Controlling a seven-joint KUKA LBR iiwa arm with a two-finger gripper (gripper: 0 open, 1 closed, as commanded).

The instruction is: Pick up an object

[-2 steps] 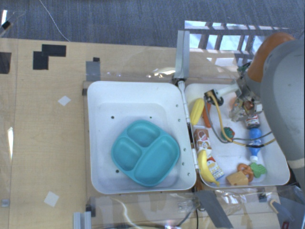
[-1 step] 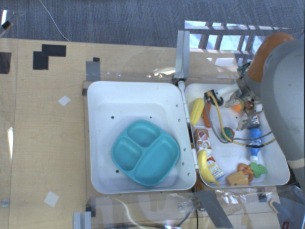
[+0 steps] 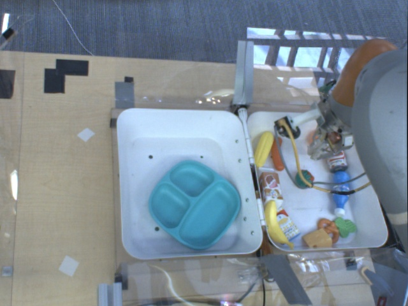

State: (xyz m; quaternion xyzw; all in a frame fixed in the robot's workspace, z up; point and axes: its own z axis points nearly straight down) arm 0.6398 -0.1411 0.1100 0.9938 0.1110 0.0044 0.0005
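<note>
Teal divided plate (image 3: 195, 203) sits in left white bin (image 3: 137, 132), on wooden bench (image 3: 57, 190).

floor (image 3: 127, 18) — grey carpet | bench (image 3: 57, 190) — pale wood, black patches

Bright, even overhead light; glare on the clear panel (image 3: 213, 97) behind the bins; soft shadows; arm (image 3: 382, 107) slightly blurred.

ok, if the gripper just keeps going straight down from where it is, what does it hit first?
Probably the small bottle with the red label, right under the gripper in the right bin. Depth is unclear from this slanted view, so it may land on bin floor beside it.
</note>
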